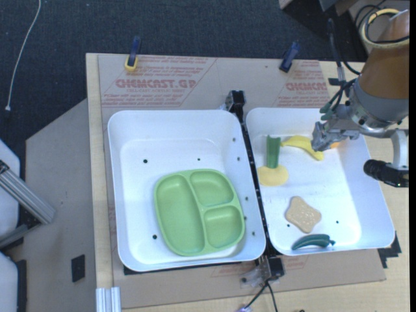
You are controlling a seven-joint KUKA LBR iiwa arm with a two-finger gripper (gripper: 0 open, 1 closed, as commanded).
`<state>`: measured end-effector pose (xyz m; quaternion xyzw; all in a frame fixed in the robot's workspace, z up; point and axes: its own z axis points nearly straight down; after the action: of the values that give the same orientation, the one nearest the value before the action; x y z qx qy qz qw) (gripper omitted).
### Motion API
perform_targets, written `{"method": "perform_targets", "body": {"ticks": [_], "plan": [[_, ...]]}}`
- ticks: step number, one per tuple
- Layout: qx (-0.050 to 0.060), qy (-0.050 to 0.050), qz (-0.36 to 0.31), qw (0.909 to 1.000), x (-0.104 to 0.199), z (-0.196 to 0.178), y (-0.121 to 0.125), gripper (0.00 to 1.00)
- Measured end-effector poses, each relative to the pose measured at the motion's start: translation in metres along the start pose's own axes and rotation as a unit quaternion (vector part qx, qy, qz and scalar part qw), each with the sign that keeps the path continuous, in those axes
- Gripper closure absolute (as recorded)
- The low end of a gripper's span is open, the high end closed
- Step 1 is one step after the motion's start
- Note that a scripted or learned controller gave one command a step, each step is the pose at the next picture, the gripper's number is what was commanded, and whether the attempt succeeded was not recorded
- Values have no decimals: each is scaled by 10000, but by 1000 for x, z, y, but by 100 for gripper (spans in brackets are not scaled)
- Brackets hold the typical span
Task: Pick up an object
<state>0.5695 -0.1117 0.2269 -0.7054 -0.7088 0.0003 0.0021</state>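
Nearest the camera in the right bin, a green pepper lies along the front wall, with a tan cracker just behind it. Mid-bin, a yellow and green scoop sits close to the left wall by the divider. Over in the left bin, a green divided plate fills the front half. Now to the far side of the right bin: the gripper is down right at the banana, touching its right end, and I cannot tell how the jaws stand. That banana looks light, smooth, likely rigid plastic; the curved middle seems the best hold. Open floor lies right of it, though the back wall is close.
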Motion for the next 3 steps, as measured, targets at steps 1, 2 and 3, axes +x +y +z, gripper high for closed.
{"method": "perform_targets", "body": {"ticks": [1,2,3], "plan": [[-2,-1,15,10000,58,-6,-5,100],[5,0,-5,10000,116,-1,-25,100],[-3,-2,-3,10000,165,-8,-34,100]]}}
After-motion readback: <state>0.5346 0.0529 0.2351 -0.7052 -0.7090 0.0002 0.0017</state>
